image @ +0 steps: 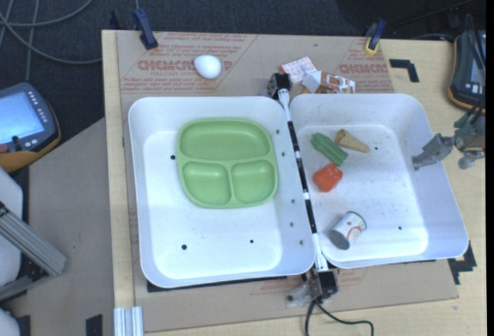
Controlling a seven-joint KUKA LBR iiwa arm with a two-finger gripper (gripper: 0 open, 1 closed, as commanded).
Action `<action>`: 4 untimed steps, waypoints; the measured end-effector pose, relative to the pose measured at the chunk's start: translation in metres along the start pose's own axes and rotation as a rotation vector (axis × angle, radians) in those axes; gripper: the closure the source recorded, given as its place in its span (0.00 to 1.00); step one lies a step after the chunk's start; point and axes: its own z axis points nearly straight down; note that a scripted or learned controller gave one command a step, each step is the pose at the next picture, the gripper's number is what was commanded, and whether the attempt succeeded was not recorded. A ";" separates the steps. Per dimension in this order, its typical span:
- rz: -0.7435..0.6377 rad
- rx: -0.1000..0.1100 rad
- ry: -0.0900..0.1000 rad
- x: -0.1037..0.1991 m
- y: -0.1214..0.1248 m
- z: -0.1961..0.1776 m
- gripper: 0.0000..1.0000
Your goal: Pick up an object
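Down at the near edge of the right bin (444, 207) lies a small white can (348, 230) with a red mark on its side, tipped over, close to the divider between the two bins. Just above it sits a red pepper-like piece (327, 177), and above that a green vegetable piece (329, 148) at a slant, its upper end near a tan cone (352, 141). All four lie loose on the bin floor, bunched toward its left half.

Over at the right rim, the gripper (429, 152) comes in low above the bin wall, grey fingers pointing left toward the pieces but well apart from them. Nothing sits between the fingers, and whether they are spread or closed is too small to tell.

Across the divider, the left bin (154, 226) carries a light green sectioned plate (228, 161), flat, with one long compartment at the far side and two smaller ones nearer.

Beyond the bins, on the cardboard sheet (174, 56), rests a white egg-shaped object (207, 66), and near the top of the divider lie some crumpled wrappers (318, 78). Two blue clamps (143, 28) pin the far edge.
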 end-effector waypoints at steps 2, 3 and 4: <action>-0.001 0.000 0.001 0.094 -0.018 0.185 0.00; 0.001 -0.001 0.000 0.094 -0.018 0.175 1.00; 0.001 -0.001 0.000 0.094 -0.018 0.176 0.00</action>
